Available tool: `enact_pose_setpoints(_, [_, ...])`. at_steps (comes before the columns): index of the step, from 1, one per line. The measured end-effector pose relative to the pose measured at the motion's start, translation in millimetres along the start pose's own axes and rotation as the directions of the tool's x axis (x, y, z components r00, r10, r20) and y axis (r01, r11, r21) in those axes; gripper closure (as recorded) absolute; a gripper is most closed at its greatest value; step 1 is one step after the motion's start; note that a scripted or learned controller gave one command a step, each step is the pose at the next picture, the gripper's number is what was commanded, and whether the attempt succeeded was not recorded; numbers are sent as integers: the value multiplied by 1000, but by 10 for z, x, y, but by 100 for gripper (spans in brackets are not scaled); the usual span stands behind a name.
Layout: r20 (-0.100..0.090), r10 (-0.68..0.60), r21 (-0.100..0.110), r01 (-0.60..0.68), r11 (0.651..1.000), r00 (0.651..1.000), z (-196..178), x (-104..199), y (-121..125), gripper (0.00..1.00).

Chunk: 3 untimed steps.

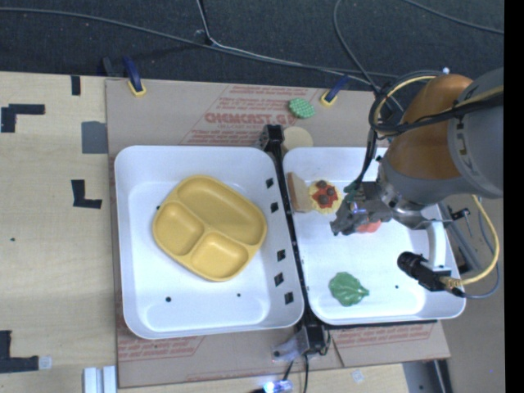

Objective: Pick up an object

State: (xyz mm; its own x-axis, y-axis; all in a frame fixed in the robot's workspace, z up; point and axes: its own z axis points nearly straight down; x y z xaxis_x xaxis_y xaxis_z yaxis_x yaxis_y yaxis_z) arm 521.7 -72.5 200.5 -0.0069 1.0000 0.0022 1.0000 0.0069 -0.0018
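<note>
the arm comes in from 3 o'clock and its gripper (354,218) sits low in the right bin (409,305), near the bin's middle. a small red thing (370,227) peeks out right beside the dark fingertips, on their 4 o'clock side; it looks like it is touching them, but whether it is actually between them i cannot tell, and i cannot tell whether the jaws are apart or together either, since the wrist hides them from above.

other candidates lie in the same bin: a slice of pizza (318,196) at about 10 o'clock from the gripper, just beside the divider between the bins, and a green leafy piece (348,289) at 6 o'clock, well apart from the fingers. the left bin (135,178) holds a yellow divided plate (210,227).

the main risk, as i judge it, is a glancing grip: if the red thing sits off to one side of the jaws, closing would nudge it away or pinch only an edge, and it would drop as the arm lifts. the pizza slice is near enough that a sideways shift could bump it against the divider. the black cable end (422,270) hanging at 4 o'clock could also drag across the bin floor.
</note>
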Motion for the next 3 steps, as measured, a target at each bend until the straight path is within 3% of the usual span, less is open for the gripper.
enact_pose_setpoints(3, [1,-1,0,1,1000,1000,-35,1581,132,100])
